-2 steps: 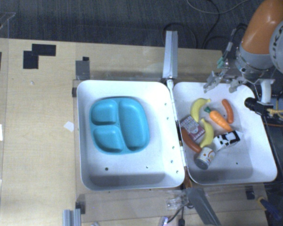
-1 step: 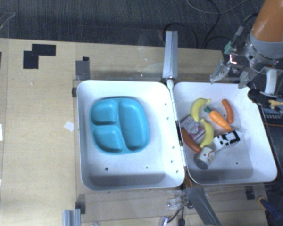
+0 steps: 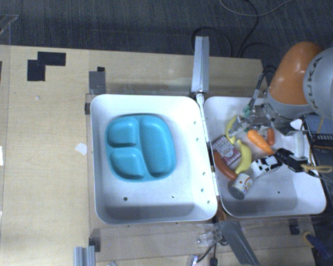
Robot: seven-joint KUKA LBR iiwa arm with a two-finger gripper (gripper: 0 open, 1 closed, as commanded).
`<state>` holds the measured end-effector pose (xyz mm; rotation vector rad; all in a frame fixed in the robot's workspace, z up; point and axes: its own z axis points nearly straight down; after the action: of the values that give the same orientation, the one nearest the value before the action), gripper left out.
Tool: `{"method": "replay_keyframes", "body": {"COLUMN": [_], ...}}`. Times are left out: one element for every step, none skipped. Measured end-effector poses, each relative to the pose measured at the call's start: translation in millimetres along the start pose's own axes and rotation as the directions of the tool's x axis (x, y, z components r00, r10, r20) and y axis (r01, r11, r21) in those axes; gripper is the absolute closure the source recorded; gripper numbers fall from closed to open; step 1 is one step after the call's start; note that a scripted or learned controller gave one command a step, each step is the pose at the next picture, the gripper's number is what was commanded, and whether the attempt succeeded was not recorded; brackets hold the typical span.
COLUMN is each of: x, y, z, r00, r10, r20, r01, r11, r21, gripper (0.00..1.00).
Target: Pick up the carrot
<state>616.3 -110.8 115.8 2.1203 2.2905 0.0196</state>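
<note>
The carrot (image 3: 260, 142) is a short orange piece lying in the right bin (image 3: 283, 201), toward its upper middle. My gripper (image 3: 252, 121) hangs over the bin's back part, just up and left of the carrot's upper end. The grey wrist and orange band hide most of the gripper. Whether it touches the carrot cannot be told from this view.
Left of the carrot lie a yellow banana (image 3: 243, 154), a small printed box (image 3: 224, 147), a reddish sausage (image 3: 223, 166) and a tin can (image 3: 241, 185). A black-and-white toy (image 3: 264, 165) sits just below the carrot. The left bin (image 3: 155, 209) holds a blue divided plate (image 3: 140, 147).
</note>
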Motion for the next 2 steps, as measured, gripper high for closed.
{"method": "replay_keyframes", "body": {"x": [-25.2, 16.9], "y": [39.8, 4.5], "z": [-30.7, 26.3], "r00": [0.999, 0.997], "r10": [-0.043, -0.077], "r20": [-0.005, -0.005], "r01": [0.043, 0.077], "r11": [0.999, 0.997], "r21": [0.013, 0.009], "gripper": [0.00, 0.00]}}
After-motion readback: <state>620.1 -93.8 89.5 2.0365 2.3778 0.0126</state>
